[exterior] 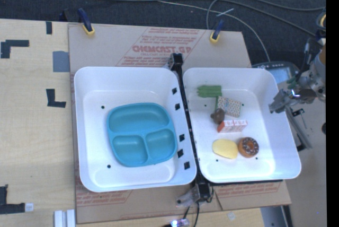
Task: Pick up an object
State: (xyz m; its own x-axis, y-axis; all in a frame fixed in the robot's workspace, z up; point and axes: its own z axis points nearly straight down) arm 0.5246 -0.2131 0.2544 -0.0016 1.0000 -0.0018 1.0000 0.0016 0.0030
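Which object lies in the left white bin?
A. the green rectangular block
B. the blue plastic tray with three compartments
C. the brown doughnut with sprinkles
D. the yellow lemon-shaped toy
B: the blue plastic tray with three compartments rests on the floor of the left white bin, while the small items lie in the right white bin.

Both white bins, left (pixel 85 130) and right (pixel 265 83), look like smooth, slightly glossy plastic, as does the blue divided tray (pixel 142 133). They sit on matt brown cardboard (pixel 153 45) over pale wood-grain bench (pixel 26 136). The yellow piece (pixel 225 149) looks smooth; the donut (pixel 248 146) glossy.
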